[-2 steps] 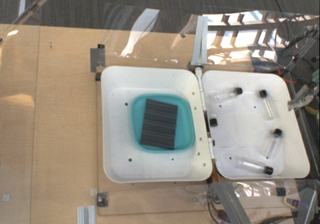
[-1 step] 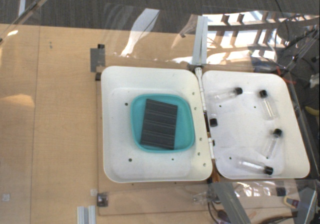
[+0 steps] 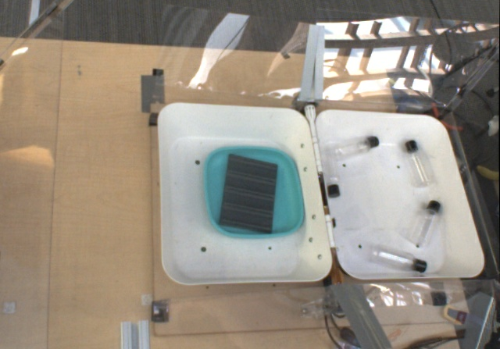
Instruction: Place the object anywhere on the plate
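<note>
Wooden bench top (image 3: 86, 183) carries two shallow white bins side by side, with dark ribbed flooring beyond the far edge.

Camera view, left bin (image 3: 180, 261): a teal plate (image 3: 291, 211) sits near the centre. A dark ribbed slab (image 3: 249, 194) lies flat on it, slightly rotated and well inside the plate rim.

Camera view, right bin (image 3: 461, 261): four clear vials with black caps lie scattered on their sides. One (image 3: 357, 146) rests near the far left, one (image 3: 416, 160) near the far right, one (image 3: 426, 221) at mid right and one (image 3: 397, 259) at the near edge. All are well apart from each other.

Task object: most likely one of the vials, though the frame does not settle which. Each appears light, rigid, smooth and cylindrical, so it is liable to roll or slip under contact. If glass, it is fragile. Recommended hold: across the clear body near its midpoint, fingers square to the long axis. Avoid the cap end, where the vial may pivot out.

Gripper: state cannot be determined from this frame.
</note>
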Controlling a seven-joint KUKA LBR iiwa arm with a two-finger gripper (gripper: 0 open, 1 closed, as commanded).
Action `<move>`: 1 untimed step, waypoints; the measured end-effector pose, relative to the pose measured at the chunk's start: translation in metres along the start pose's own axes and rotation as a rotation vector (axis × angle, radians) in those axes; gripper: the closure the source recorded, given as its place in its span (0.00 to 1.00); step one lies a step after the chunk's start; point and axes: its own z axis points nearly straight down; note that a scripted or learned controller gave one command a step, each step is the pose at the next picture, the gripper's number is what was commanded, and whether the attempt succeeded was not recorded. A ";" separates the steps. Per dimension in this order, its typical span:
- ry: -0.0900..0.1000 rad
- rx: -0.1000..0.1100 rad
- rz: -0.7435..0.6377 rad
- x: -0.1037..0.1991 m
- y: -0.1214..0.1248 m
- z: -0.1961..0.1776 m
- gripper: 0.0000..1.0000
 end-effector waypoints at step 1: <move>0.000 0.001 0.000 0.000 0.000 0.000 0.00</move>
